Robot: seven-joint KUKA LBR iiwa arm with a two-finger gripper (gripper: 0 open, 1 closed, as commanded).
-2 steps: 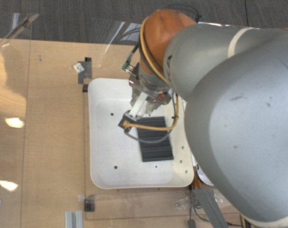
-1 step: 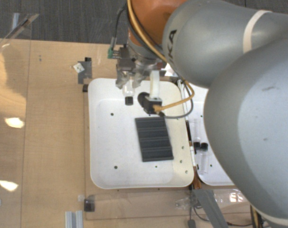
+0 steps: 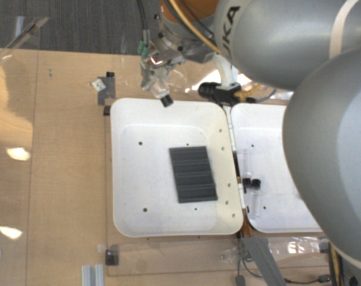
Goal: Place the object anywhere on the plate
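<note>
A dark grey ribbed plate (image 3: 193, 174) lies flat in the middle of the left white bin (image 3: 127, 159). My gripper (image 3: 162, 94) hangs over the far rim of that bin, up and to the left of the plate. A small black block (image 3: 167, 100) sits tilted at its tip, pinched between the fingers, with the gripper shut on it. The block is well apart from the plate, about a third of the bin's depth behind it.
The right white bin (image 3: 276, 159) adjoins the left one, and a small black piece (image 3: 252, 183) lies near its left wall. A grey bracket (image 3: 105, 88) stands on the bench outside the left bin's far left corner. The arm's bulk covers the right side.
</note>
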